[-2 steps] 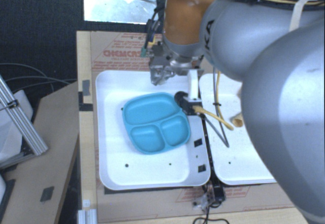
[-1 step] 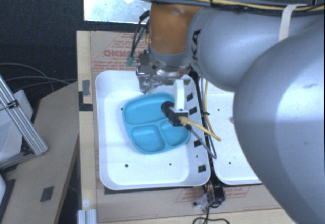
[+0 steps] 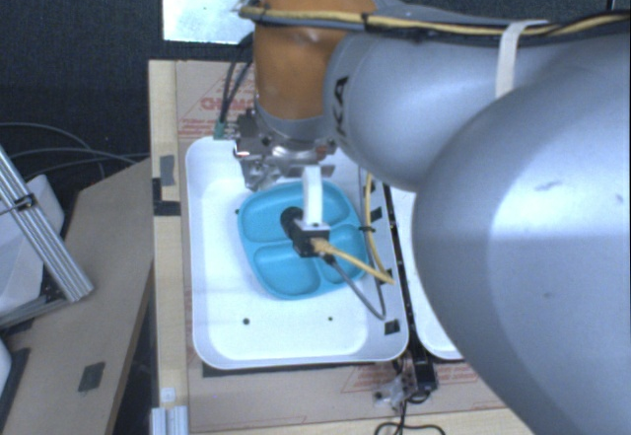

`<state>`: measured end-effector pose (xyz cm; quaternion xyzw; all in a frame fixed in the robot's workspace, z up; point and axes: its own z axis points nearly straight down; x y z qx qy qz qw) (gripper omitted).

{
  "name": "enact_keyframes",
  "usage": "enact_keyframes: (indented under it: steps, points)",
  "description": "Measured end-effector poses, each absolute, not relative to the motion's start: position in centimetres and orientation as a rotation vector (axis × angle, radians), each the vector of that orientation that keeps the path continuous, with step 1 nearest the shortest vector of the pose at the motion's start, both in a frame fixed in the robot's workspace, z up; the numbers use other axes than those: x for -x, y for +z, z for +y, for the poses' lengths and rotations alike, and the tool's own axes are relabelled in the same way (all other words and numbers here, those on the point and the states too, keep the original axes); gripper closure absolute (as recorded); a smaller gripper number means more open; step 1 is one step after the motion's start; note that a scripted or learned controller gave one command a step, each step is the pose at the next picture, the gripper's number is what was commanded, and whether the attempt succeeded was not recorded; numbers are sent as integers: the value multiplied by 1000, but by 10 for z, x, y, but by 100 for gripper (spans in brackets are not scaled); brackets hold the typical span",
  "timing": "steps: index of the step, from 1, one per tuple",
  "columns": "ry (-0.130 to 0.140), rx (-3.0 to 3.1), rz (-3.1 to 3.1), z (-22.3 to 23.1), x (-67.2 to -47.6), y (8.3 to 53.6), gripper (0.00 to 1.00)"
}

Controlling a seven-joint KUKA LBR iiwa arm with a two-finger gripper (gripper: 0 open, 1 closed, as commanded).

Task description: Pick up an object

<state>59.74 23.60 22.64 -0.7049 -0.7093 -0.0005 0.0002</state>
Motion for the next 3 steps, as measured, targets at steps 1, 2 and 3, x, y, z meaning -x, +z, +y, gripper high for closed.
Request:
enact_keyframes:
  steps: [1,2,3]
  points:
    - [2,2212,-2227,233,-509,290,100]
    - [-2,2222,-2221,183,-486,325,100]
    - [-6,2225,-2222,124,-487,362,100]
